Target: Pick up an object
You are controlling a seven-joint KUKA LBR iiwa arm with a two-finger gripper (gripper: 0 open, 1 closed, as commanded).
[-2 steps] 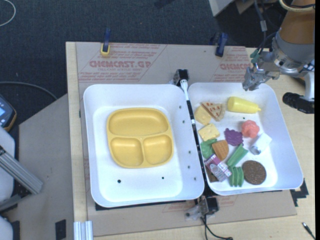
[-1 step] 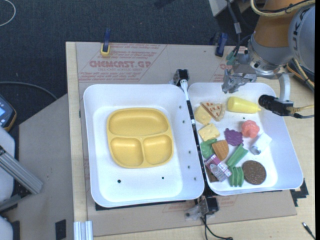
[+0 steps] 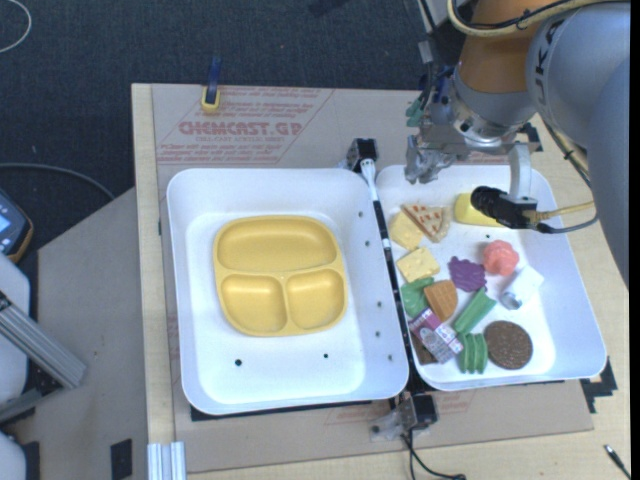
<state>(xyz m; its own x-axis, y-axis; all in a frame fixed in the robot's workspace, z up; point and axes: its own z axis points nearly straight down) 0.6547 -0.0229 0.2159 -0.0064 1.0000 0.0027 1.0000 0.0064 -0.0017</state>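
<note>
Nothing is picked yet: the gripper (image 3: 428, 168) hangs above the right bin's (image 3: 570, 268) far edge, its jaws' spread impossible to tell, while the toy foods (pizza slice (image 3: 427, 218) nearest) lie untouched below.

Even, bright overhead illumination; the two white bins (image 3: 190, 268) approach overexposure, with mild glare along their rims. Shadows are soft and short, falling beneath the arm (image 3: 560, 58) at upper right. Focus is moderately sharp; the dark floor (image 3: 70, 78) shows little detail.
</note>
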